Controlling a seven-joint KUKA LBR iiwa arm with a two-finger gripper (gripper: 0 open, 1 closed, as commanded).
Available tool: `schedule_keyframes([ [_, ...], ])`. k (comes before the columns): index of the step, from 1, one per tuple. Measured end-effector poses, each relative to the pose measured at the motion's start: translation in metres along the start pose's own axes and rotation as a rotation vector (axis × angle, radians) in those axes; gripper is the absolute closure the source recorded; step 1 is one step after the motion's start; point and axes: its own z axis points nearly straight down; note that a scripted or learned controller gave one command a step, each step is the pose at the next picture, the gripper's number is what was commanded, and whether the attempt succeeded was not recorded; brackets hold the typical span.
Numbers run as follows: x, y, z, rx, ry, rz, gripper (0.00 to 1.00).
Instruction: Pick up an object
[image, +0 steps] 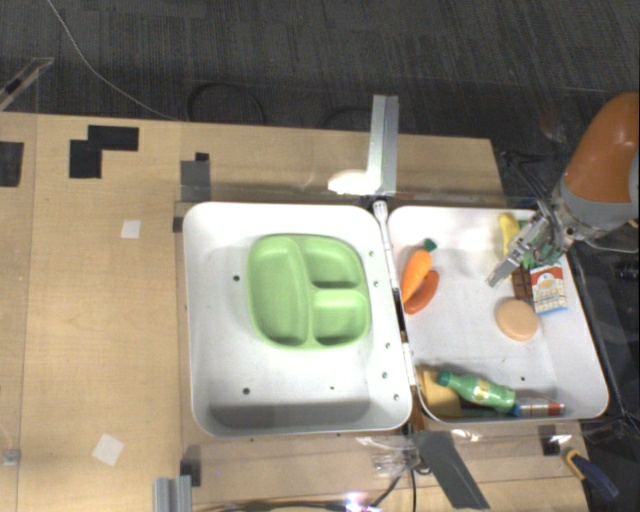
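Carrot (417, 268), bottle (478, 390) in right bin (462, 306); green tray (305, 290) in left bin (215, 330).

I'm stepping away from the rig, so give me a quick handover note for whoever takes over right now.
Pincer: above the right bin's far right corner, near the yellow item and small carton; nothing visibly held.
Right bin: carrot, round tan piece, green bottle along the near wall.
Left bin: green divided tray.
Done: no object lifted yet.
Left: close on one object and lift it.
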Motion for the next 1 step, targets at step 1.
schedule_keyframes([
  [1,0.0304,-0.0265,0.0253,-0.012,-0.013,0.091,0.0],
])
